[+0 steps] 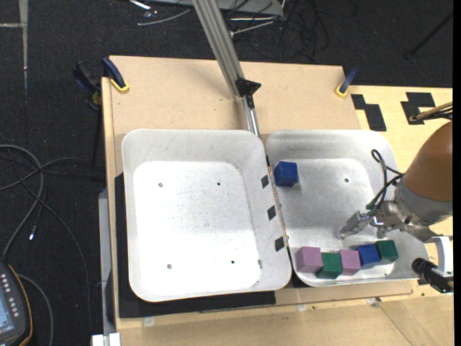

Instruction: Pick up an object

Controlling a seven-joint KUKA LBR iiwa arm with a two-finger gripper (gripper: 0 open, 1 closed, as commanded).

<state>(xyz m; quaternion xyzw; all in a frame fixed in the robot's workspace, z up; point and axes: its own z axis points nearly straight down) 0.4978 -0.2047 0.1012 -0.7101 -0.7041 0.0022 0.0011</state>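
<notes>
Bench (187, 85) (cables on dark floor beyond) bears two bins; hand (355, 226) grip unclear.

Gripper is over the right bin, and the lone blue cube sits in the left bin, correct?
Not quite. In the camera view the lone blue cube sits in the right bin, near its upper left corner, not the left bin. The gripper is over the right bin, as you said.

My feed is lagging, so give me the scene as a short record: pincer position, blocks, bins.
pincer: low over the right bin, near its right side
lone block: blue cube near that bin's upper left, apart from the pincer
row along near wall: purple, green, purple, blue, green
left bin: white, speckled floor
</notes>
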